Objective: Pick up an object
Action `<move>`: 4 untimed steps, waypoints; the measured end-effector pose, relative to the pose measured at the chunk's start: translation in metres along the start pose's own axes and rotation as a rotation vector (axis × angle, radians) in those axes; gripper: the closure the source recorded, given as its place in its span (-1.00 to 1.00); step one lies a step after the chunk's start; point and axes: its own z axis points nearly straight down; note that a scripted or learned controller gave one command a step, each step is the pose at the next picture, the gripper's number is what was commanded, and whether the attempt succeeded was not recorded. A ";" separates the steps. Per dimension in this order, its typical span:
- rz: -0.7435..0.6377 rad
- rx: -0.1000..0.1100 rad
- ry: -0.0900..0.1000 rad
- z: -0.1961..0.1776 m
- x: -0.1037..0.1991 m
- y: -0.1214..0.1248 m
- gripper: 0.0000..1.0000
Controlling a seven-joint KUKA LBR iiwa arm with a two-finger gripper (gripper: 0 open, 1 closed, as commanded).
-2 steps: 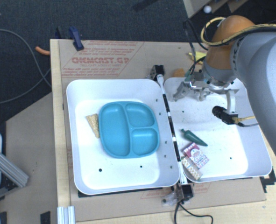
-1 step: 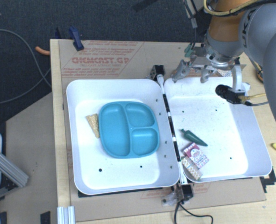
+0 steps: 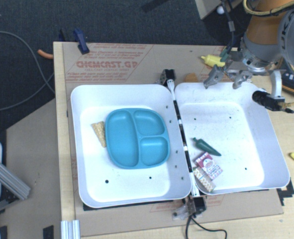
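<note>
Gripper spread above right bin's far rim

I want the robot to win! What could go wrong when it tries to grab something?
The green thing and the little packet lie close together near the right bin's left wall, so the gripper might bump the wall or nudge one while reaching for the other. The gripper hangs over the bin's far edge, well away from them, so it might come down beside them. The packet looks flat, so it could slip out.
</note>
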 end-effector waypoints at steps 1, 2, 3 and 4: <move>0.000 0.005 0.003 0.021 0.023 -0.056 -1.00; -0.001 0.001 0.004 0.105 0.000 -0.140 -1.00; 0.001 0.005 0.003 0.121 -0.016 -0.189 -1.00; 0.002 0.003 0.003 0.111 -0.016 -0.188 1.00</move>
